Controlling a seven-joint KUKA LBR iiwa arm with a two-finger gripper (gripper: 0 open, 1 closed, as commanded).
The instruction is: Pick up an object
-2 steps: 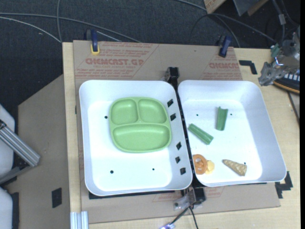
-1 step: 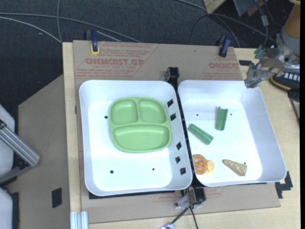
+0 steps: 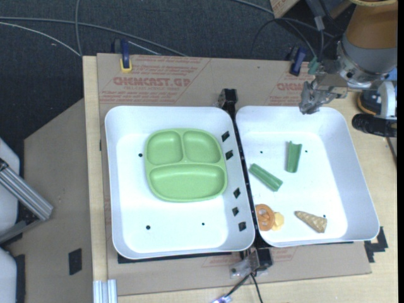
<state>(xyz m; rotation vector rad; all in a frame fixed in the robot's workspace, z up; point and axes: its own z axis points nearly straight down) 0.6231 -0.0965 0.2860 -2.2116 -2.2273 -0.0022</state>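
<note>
Two shallow white bins sit side by side on the surface – a left bin [image 3: 126,232] and a right bin [image 3: 353,169].

The left bin carries one thing: a green divided plate [image 3: 185,165] with three compartments, lying toward the bin's 12 o'clock side.

The right bin carries four things. Two are green cylinders – one cylinder [image 3: 293,156] toward 12 o'clock, the other cylinder [image 3: 266,177] toward 9 o'clock. One is an orange pretzel-like piece [image 3: 267,218] at about 7 o'clock. One is a tan cone-shaped piece [image 3: 312,220] at about 5 o'clock.
</note>
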